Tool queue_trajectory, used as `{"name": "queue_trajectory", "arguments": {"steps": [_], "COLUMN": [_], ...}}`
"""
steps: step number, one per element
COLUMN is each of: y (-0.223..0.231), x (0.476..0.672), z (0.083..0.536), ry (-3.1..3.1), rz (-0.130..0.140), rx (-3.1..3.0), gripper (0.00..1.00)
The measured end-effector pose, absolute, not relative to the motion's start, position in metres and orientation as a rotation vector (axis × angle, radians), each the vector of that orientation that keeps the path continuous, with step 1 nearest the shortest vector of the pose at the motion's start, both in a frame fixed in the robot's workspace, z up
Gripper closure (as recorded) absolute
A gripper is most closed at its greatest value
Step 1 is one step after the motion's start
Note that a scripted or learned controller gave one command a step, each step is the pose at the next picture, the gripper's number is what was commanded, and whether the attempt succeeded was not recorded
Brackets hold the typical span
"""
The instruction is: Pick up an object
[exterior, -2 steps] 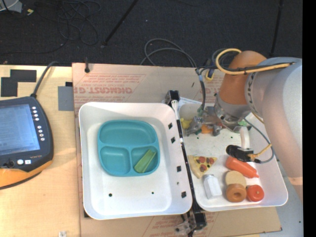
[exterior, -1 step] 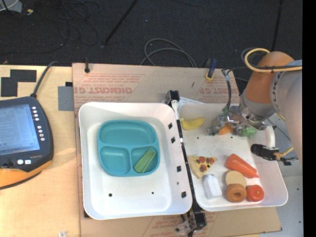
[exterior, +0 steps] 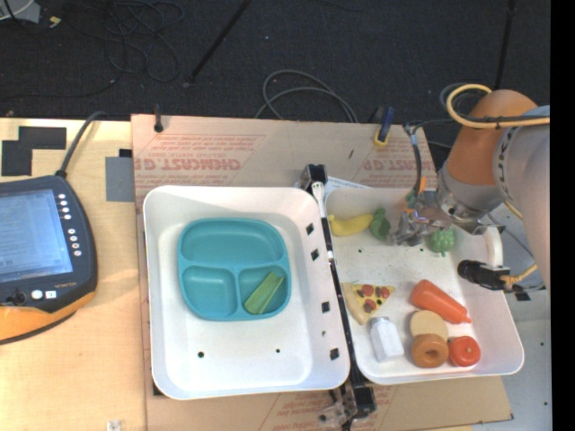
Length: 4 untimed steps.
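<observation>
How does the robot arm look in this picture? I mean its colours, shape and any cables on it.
The arm is thick and rounded, mostly grey, with a wide orange band above the wrist. A yellowish cable loops over the orange part. The gripper is small, dark and metallic, with thin wires running to it. Its details are too small to describe further.

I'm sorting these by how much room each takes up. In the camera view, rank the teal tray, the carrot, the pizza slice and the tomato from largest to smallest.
1. Teal tray, by far the largest.
2. Carrot and pizza slice: they look about alike, so I won't rank them against each other.
3. Tomato, the smallest.
</observation>
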<state>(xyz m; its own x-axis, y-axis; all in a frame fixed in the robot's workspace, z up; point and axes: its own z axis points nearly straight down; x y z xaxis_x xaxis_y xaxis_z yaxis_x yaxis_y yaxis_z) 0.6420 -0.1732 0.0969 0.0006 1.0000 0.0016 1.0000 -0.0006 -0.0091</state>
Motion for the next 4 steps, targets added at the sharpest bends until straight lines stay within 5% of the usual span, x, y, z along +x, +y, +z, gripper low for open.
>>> {"name": "queue_trajectory", "arguments": {"steps": [1,2,3,4], "y": [-0.173,-0.194,-0.196,-0.146], "x": [0.642,0.646,0.646,0.595], "z": [0.097,0.087,0.099,0.086], "ry": [-2.218,-2.222,-2.228,-2.219], "rz": [0.007,-0.008,-0.003,0.005], "rx": [-2.215,-2.211,-2.211,-2.212], "gripper": [0.00,0.00,1.00,1.00]}}
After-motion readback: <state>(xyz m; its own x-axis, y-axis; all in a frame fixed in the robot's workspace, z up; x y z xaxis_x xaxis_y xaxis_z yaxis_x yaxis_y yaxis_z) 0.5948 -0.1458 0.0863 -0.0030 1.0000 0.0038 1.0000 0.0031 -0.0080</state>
